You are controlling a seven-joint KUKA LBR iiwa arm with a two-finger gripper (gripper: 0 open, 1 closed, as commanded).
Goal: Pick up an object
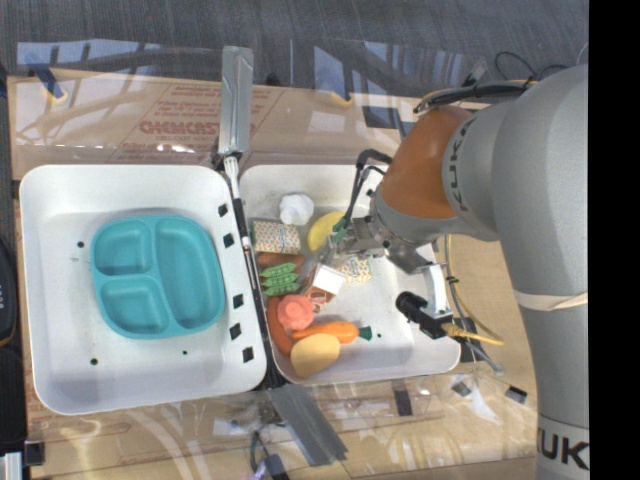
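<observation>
Nearest the lens, the grey arm [530, 198] sweeps in from three o'clock, its orange band [425, 163] bulking over the right bin [400, 363].

Below that band, the gripper [345, 243] hangs low over the bin's upper middle, among the clutter. Whether its fingers are spread or closed I cannot tell, since the wrist hides them, and nothing is visibly held between them.

Candidate objects crowd the left half of that bin. A white ball-like lump [296, 208] sits at eleven o'clock from the gripper, a yellow piece [322, 230] just beside it at nine, a patterned block [276, 236] further toward nine. Green pods [280, 274] lie at eight o'clock; a pink item [295, 312], an orange carrot [330, 332] and a yellowish potato-like piece [314, 354] lie toward six and seven. A small white tag-like card [327, 281] rests just below the gripper.

At nine o'clock, well apart, the left bin [50, 368] bears a teal divided tray [157, 273].

By my reading, the step in hand is the descent onto a target, probably the yellow piece or the card. Next comes closing firmly and lifting straight up, avoiding crowded neighbours.
</observation>
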